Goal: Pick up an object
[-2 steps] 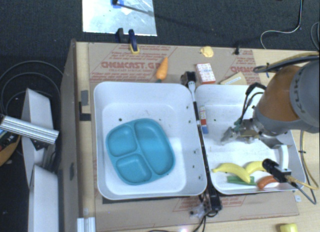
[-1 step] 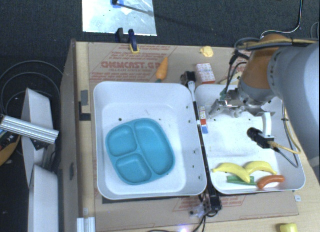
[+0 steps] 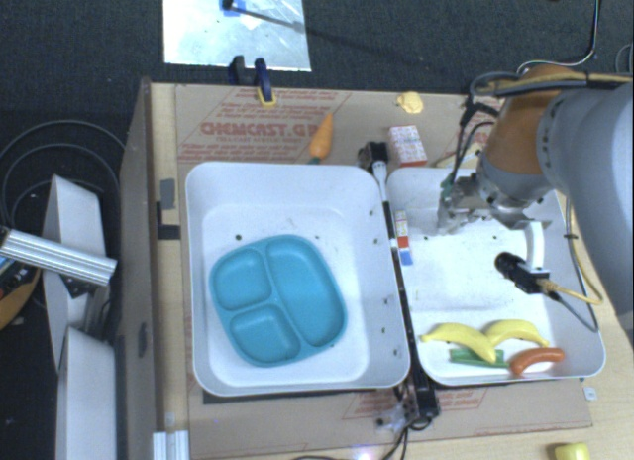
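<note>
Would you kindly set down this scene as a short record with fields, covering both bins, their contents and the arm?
left bin: holds a blue divided plate
right bin: two bananas, a green piece and an orange-red sausage, all at its lower end in the view
gripper: over the upper end of the right bin, apart from the food
behind the bins: a carrot and a small box on the cardboard
</note>
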{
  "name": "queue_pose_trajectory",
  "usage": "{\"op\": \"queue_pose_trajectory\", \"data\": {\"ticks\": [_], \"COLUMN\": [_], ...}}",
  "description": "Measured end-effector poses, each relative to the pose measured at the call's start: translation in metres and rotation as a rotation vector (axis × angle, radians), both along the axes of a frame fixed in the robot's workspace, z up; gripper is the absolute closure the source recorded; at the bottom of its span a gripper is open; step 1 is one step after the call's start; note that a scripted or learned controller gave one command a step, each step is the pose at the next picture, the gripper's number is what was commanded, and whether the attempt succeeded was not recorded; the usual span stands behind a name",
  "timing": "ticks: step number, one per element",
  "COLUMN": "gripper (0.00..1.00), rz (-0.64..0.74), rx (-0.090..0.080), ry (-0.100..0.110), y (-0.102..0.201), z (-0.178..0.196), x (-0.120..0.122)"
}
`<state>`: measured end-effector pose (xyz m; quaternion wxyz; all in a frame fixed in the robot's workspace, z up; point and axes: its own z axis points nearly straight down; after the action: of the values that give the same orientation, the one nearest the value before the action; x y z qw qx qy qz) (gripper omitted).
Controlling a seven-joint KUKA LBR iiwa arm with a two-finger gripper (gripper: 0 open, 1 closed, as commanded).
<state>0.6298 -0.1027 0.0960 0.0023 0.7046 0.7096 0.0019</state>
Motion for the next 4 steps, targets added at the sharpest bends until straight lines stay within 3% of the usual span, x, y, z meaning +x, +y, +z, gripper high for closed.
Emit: {"op": "queue_pose_trajectory", "data": {"ticks": [1,2,3,4], "gripper": [1.0,1.0,1.0,1.0], "rz": [0.004,-0.011,-0.008,-0.002], "rx": [-0.001,-0.001,0.003,0.0], "ry": [-0.002,0.009,0.01,0.004], "y": [0.0,-0.032,-0.009,0.022], "z": [0.011,0.032,0.051,-0.014], "x": [0.001,-0.068,-0.147,-0.143]}}
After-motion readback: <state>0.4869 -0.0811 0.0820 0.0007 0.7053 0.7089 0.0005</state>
